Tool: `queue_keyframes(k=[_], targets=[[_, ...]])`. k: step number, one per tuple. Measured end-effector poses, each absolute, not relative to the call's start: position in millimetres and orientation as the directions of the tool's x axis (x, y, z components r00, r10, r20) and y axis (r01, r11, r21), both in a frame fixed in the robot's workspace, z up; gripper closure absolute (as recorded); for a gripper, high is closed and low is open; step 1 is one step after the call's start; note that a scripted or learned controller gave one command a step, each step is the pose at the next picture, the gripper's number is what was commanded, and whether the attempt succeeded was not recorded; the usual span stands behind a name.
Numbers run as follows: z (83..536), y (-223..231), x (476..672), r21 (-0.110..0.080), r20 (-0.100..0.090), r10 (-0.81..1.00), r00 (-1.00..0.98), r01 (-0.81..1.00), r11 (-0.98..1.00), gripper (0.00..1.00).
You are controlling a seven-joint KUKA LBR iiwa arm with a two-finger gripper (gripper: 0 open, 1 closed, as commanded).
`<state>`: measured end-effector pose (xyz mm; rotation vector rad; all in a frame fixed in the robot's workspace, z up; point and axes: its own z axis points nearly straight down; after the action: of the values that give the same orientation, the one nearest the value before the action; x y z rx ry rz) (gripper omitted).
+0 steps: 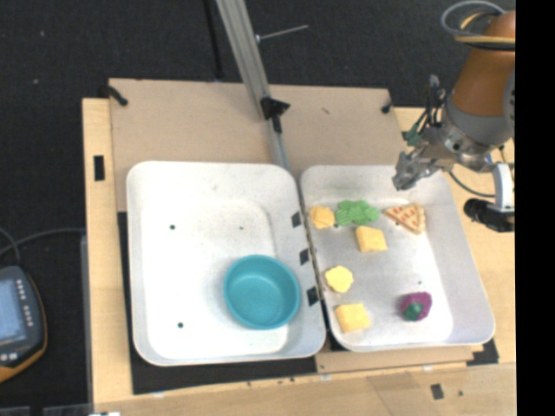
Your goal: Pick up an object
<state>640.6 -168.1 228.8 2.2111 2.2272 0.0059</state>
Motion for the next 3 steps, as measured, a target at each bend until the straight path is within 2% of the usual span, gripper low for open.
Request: queue_keyframes(k=[3], targets=[[252, -5, 655.5, 0.003, 0.001, 1.0, -0.007, 1.0, 0.007, 1.0]])
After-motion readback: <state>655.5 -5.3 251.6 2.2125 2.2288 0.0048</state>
